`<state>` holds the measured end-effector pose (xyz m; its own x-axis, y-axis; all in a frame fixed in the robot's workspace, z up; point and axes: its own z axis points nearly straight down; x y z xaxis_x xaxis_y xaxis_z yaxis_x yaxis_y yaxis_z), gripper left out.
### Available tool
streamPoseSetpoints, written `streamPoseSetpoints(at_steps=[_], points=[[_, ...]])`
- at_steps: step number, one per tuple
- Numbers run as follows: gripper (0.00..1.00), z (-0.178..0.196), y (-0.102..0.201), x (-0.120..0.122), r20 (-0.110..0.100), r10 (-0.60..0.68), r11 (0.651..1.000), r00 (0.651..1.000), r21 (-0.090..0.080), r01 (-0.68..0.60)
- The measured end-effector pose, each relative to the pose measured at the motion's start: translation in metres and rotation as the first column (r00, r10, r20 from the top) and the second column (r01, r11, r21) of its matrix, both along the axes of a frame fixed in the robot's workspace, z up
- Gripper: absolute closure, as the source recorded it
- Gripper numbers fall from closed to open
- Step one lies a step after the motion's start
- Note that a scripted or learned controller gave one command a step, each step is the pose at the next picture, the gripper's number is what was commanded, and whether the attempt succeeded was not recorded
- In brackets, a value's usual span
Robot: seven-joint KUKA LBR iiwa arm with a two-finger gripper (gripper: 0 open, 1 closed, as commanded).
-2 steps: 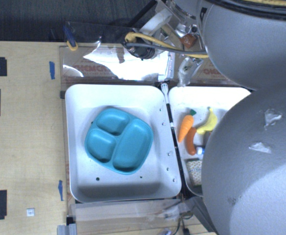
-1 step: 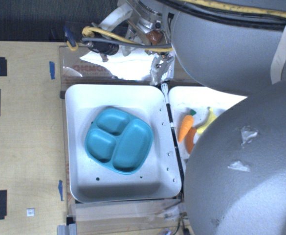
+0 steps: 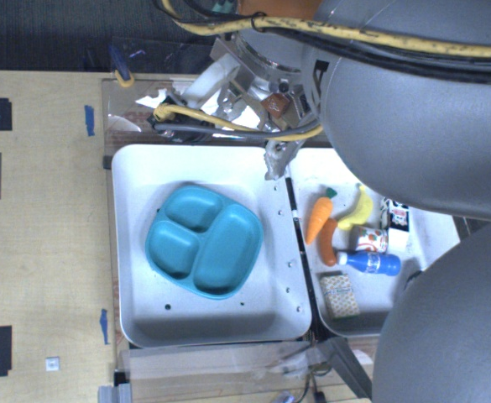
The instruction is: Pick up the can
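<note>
Can (image 3: 369,242): small, red and white, lying in the right bin (image 3: 305,193) among clutter; long axis cannot be told. It is touched or nearly touched by a blue-capped bottle (image 3: 371,264) just below, with a carrot (image 3: 319,218) and a banana (image 3: 357,211) beside it. End effector (image 3: 277,159): hung above the ridge between the bins, the can lying to its lower right. Nothing is seen held; its opening cannot be told.
</note>
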<state>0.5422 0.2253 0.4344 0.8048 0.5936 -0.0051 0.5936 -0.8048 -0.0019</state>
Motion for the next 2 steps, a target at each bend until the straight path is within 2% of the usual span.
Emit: streamPoseSetpoints(at_steps=[1, 2], points=[[0.0, 0.0, -0.001, -0.041, 0.007, -0.397, 0.918, 0.918, 0.001, 0.397], [0.0, 0.003, -0.011, -0.058, 0.008, -0.36, 0.933, 0.933, 0.006, 0.36]])
